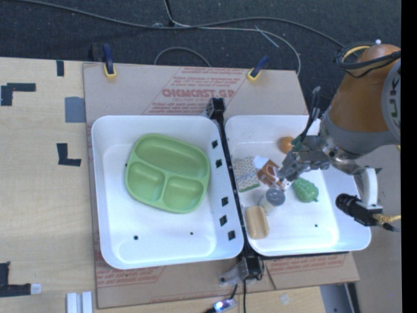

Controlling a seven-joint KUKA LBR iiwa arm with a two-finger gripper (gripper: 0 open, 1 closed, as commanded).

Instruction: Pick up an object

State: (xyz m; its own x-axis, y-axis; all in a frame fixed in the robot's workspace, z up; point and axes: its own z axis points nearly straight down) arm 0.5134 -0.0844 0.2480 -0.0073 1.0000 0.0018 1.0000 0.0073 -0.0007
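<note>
My gripper (288,169) hangs low in the right bin (326,237), among the small objects in its middle. Its dark fingers reach down and left, close to a brown and white object (267,172) and just above a grey round piece (275,197). A green lumpy toy (305,190) lies just right of the fingertips. An orange ball (287,143) sits behind the gripper. A patterned green and white packet (245,173) lies to the left, and a tan bread-like block (257,222) nearer the front. Nothing is visibly held between the fingers.
The left bin (111,233) holds a green divided plate (167,173). A black divider (225,175) runs between the bins. The arm's orange band and grey wrist (361,103) loom over the right bin's far right side. Cables cross the dark floor behind.
</note>
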